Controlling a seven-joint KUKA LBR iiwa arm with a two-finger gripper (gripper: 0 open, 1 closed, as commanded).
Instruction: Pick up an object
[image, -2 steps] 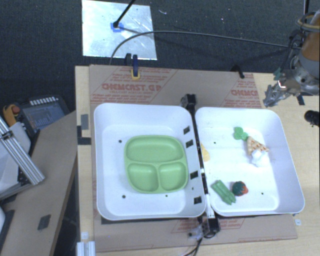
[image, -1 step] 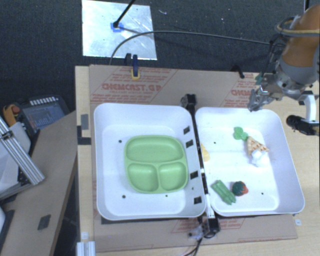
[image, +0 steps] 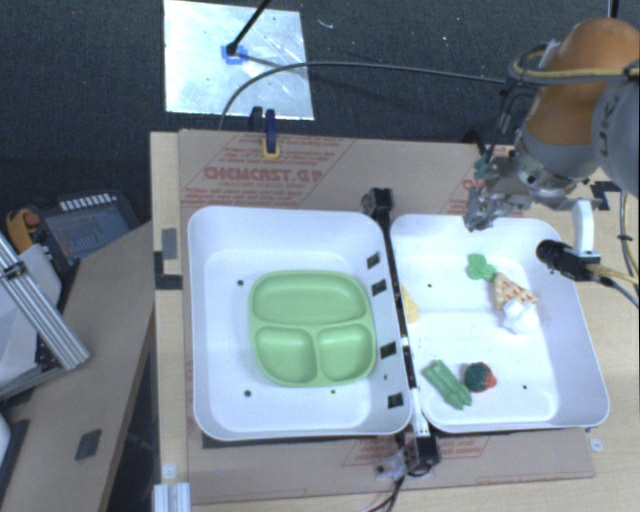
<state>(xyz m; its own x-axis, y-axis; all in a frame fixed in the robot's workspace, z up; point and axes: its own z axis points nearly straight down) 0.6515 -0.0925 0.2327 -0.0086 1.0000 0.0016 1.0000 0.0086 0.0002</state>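
The pick has not begun in any way the view can confirm: every candidate object lies loose in a bin, and nothing sits between the gripper's fingers.

Starting well to the left of the jaws, the left shallow white plastic bin (image: 215, 255) carries a pale green plastic plate with three compartments (image: 311, 327), lying flat near its middle. A black hinged divider strip (image: 388, 300) separates it from the right shallow white plastic bin (image: 575, 370), over whose far rim the arm works.

Just inside that right bin, low and left of the jaws, a small yellowish piece (image: 409, 305) rests against the divider wall; what it is cannot be made out. Further toward the camera lie a green ridged plastic toy vegetable (image: 445, 384) and, just beside it, a small round red and dark green toy (image: 480, 376). Closer below the jaws a small green leafy toy piece (image: 479, 266) sits on the bin floor, and to its right a toy ice-cream cone, tan with a white scoop (image: 513, 299).

The grey two-finger gripper (image: 482, 217) hangs near the bin's far edge, above and apart from the leafy piece. Whether its jaws are apart or together cannot be told here.

What is left, I judge, is everything: choose a target, descend, close and lift.
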